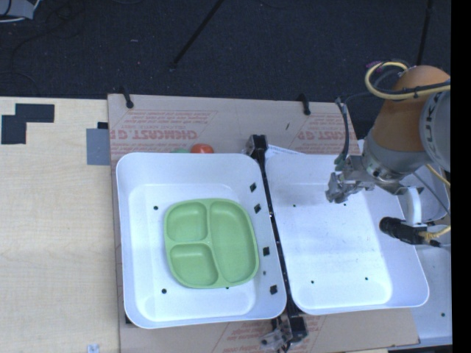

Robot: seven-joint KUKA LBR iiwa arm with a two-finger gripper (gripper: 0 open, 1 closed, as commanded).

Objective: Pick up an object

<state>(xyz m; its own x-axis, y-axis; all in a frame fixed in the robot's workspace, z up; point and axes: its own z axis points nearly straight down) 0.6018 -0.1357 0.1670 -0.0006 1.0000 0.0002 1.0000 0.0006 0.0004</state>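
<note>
Worktop (51, 219) under me: pale wood, dark patches at its far left. Flat printed cardboard sheet (184, 127) lies on it. Two white bins sit side by side on the cardboard, left bin (136, 285) touching right bin (401, 289).

Left bin (140, 197): the green divided plate (211, 242) takes up the floor's middle; only narrow strips run along the walls.
Right bin (346, 271): floor bare and open; the hand (340, 191) hangs over its upper right part.
Between bins: a black clipped divider (268, 226) stands where the two rims meet.
</note>
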